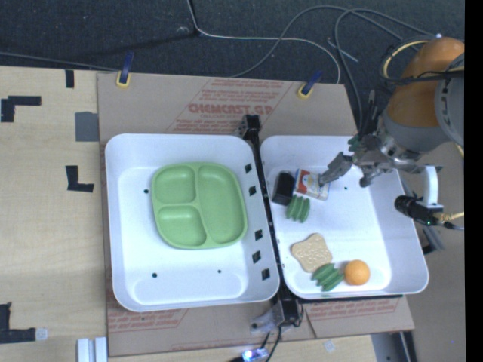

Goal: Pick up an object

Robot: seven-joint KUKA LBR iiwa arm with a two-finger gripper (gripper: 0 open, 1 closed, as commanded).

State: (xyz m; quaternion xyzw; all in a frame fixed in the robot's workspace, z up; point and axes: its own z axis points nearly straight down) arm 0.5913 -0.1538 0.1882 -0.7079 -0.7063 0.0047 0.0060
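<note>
Jaws [320, 184] over red-and-white carton [305, 183] — orange [357, 272] well apart

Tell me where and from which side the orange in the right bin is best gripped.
The orange looks round, so I'd grip it across its widest middle, coming straight down from above. It rests near the front of the right bin, with the green pods close on its left side, so placing the fingers front-to-back is probably safer than left-to-right. The gripper is now by the small carton.
</note>
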